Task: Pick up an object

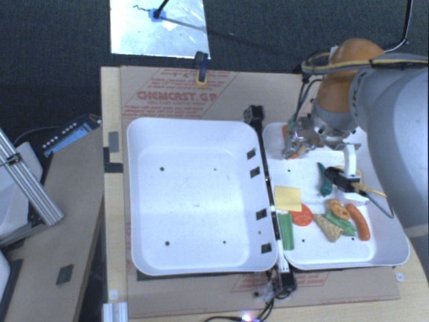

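Note:
My gripper (293,147) hangs over the back left corner of the right bin (385,250), low above its floor. A small orange piece (285,132) shows just behind it, by the bin wall. Further forward in that bin lie a yellow square slice (287,198), a red disc (302,216), a long green stick (286,231), a tan wedge (328,227), an orange ring-shaped piece (337,210), an orange-red sausage (359,221) and a teal piece (324,178). Nothing is seen held in the gripper.
The left bin (194,193) sits beside the right one, with black clips (258,173) along the shared wall. The grey arm (395,133) covers the right bin's back right. A shiny sheet (161,19) lies behind the bench.

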Controlling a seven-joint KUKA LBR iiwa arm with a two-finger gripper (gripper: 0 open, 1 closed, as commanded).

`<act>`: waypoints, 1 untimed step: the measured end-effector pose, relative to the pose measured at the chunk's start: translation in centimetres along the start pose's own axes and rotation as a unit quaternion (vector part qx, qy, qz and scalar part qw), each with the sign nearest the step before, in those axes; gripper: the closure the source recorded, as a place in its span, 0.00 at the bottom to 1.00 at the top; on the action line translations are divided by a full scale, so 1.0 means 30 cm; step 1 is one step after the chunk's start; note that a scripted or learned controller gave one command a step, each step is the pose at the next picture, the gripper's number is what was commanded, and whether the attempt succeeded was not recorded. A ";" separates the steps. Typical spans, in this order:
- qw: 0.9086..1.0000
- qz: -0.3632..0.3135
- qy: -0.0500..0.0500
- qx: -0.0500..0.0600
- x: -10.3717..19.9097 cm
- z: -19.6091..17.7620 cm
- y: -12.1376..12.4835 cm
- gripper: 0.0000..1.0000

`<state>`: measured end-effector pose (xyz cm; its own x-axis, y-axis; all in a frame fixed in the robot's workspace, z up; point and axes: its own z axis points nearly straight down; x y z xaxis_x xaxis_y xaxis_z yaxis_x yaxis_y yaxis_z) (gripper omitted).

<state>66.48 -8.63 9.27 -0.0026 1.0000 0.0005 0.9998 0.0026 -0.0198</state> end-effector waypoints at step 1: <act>1.000 -0.005 0.002 -0.013 0.348 -0.323 -0.112 1.00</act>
<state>63.28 1.81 19.02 -0.0121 0.9999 0.0042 0.9999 0.0120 0.0062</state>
